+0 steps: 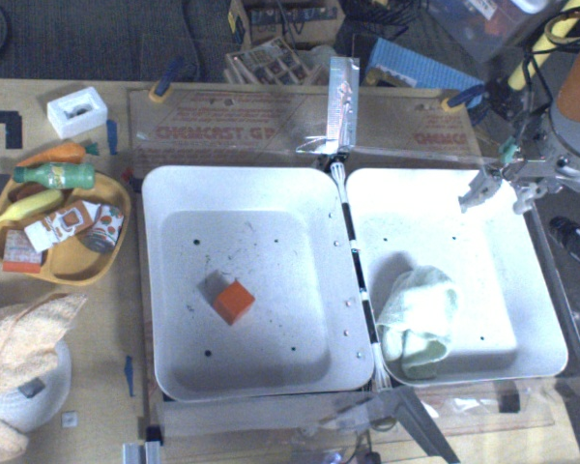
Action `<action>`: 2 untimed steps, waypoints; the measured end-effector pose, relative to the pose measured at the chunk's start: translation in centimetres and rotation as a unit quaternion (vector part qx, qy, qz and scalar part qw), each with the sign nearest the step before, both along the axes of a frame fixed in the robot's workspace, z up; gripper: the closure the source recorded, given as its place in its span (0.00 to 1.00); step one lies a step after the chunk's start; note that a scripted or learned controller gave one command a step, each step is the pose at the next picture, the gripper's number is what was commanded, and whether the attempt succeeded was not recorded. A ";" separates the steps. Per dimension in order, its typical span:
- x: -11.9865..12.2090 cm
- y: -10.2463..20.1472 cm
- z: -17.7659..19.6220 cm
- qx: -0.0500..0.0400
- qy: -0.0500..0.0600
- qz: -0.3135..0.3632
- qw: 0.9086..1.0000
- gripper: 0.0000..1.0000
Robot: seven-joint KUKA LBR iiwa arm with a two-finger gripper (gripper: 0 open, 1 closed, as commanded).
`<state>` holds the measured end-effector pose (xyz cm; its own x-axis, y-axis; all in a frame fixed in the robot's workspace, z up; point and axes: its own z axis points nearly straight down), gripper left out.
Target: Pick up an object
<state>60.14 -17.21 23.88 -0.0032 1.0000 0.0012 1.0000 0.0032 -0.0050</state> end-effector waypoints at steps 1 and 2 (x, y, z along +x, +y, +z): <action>2.6 -3.9 -3.2 -0.001 -0.003 0.118 0.993 0.00; -4.8 -0.8 -7.4 0.000 -0.001 0.077 0.997 0.00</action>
